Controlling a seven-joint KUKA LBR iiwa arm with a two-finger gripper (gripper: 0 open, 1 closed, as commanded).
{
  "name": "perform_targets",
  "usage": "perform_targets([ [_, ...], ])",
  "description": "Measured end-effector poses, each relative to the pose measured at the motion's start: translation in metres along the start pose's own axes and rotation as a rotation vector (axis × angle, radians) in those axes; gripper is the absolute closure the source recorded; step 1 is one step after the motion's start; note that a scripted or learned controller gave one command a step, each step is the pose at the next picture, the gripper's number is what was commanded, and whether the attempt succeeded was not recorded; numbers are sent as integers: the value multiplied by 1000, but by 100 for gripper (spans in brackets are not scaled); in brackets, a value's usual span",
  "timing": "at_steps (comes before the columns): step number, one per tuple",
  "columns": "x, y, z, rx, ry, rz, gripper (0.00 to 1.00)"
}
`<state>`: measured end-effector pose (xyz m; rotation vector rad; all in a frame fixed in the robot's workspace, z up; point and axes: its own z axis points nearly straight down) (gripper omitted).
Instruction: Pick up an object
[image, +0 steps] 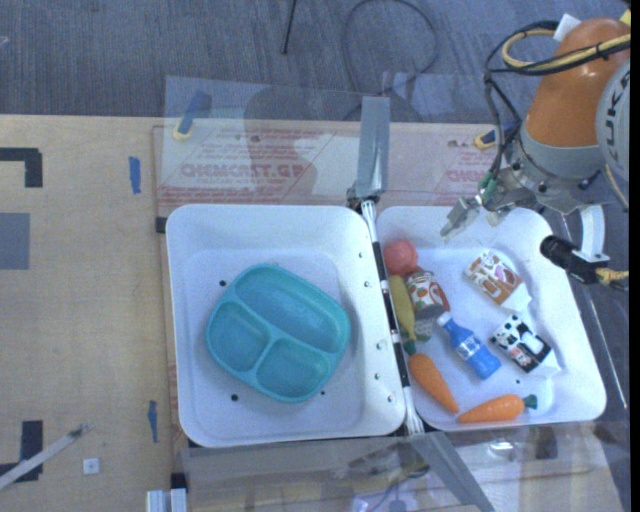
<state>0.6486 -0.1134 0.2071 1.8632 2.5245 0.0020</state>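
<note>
My gripper (474, 215) hangs over the far edge of the right bin (585, 330), open, with nothing between its fingers. Below it in that bin lie a red ball (400, 256), a yellow banana (402, 306), a small printed carton (428, 295), an orange-and-white snack box (493, 277), a blue bottle (469, 348), a black-and-white carton (521, 343) and two orange carrots (433, 383) (492, 408). The snack box is the closest to the gripper, a little toward the front and right of it.
A teal divided plate (279, 332) lies in the left bin (190, 300). A grey divider (372, 150) stands behind the rims where the bins meet. The arm's orange band (578, 85) and cables sit at the upper right.
</note>
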Motion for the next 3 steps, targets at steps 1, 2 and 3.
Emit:
perform_targets([
  [1, -50, -34, 102, -2, -1, 14, 0],
  [2, -81, -96, 118, -6, 5, 43, 0],
  [3, -86, -96, 106, -11, -5, 47, 100],
])
